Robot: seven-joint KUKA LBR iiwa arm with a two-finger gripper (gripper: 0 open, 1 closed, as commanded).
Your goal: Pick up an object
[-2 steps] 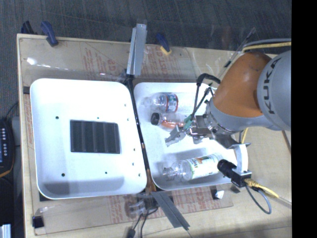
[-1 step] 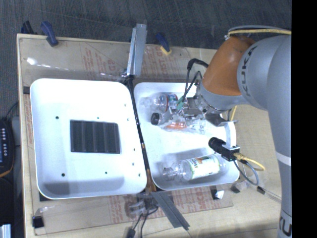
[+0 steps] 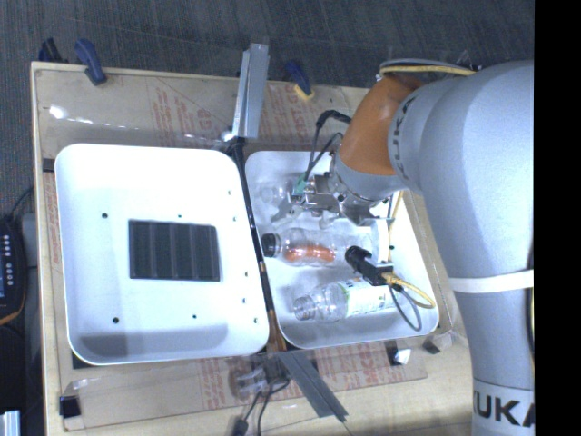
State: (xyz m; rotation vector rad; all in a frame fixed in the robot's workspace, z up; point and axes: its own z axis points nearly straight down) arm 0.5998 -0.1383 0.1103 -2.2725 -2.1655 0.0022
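In the right bin (image 3: pixel 419 271) lie two clear plastic bottles. One, with a black cap and an orange tint (image 3: pixel 304 251), rests across the bin's middle. The other, with a green and white label (image 3: pixel 349 300), lies near the front wall. My gripper (image 3: pixel 304 196) is low in the back half of this bin, just behind the orange-tinted bottle. Something clear and crumpled (image 3: pixel 270 194) lies to the left of the gripper, against the bin's left wall. The wrist hides the bin's back right corner.
The left bin (image 3: pixel 82 198) has a dark slotted panel (image 3: pixel 174 251) in its floor. A metal bar (image 3: pixel 251 89) stands behind the gap between the bins. Blue clamps (image 3: pixel 91 60) hold the board's back edge. The big grey arm covers the bench's right side.
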